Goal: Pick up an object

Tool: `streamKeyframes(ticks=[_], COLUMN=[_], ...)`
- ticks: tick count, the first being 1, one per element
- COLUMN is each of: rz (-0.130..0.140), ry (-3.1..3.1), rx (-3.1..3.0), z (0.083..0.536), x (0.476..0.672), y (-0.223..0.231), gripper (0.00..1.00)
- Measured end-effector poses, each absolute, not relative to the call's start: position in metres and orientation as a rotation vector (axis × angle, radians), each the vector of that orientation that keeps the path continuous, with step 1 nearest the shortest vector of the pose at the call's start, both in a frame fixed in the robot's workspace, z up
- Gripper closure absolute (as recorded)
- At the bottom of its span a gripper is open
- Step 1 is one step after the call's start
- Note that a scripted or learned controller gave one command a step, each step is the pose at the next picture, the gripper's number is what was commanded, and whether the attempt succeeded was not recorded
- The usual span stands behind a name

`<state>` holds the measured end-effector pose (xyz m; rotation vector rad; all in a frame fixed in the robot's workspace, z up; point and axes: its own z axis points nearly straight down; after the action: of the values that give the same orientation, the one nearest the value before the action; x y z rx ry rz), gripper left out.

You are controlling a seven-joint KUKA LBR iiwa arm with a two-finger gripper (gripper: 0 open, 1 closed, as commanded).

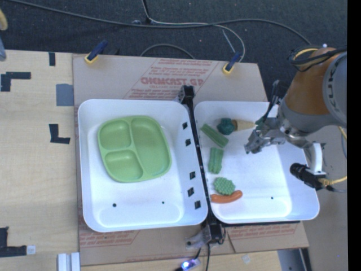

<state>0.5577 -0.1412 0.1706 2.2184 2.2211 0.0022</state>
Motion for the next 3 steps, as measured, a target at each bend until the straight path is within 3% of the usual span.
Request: streamKeyframes(ticks=[1,3], rz=[0.003,-0.002], ry=[2.221,2.229], rx=[2.218,2.218], z=[0.215,0.205], x=[0.559,0.546], y=[-0.141,-0.049], gripper=[1.00,1.00])
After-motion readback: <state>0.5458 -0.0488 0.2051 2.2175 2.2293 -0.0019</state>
